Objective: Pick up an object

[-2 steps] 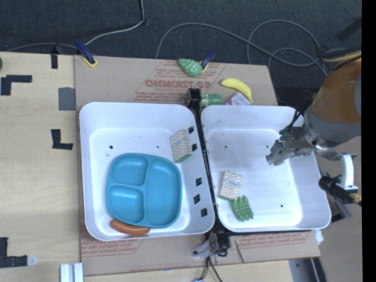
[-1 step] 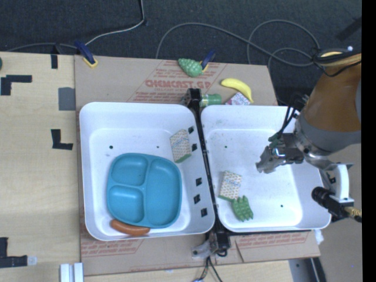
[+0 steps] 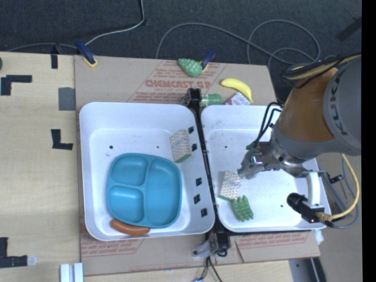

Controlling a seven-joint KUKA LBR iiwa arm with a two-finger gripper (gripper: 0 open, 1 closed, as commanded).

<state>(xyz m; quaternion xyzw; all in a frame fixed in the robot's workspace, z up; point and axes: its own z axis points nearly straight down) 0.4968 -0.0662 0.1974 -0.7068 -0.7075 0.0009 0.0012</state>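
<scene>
Sitting nearest in the right bin (image 3: pixel 267 219): green toy (image 3: pixel 241 208), then the patterned sponge (image 3: pixel 230 185) just above it, long axis tilted near-vertical. Gripper (image 3: pixel 249 168) hangs just up-right of the sponge, close to its top corner; can't tell its finger state. Farther left, blue tray (image 3: pixel 144 190) in left bin (image 3: pixel 94 157).
</scene>
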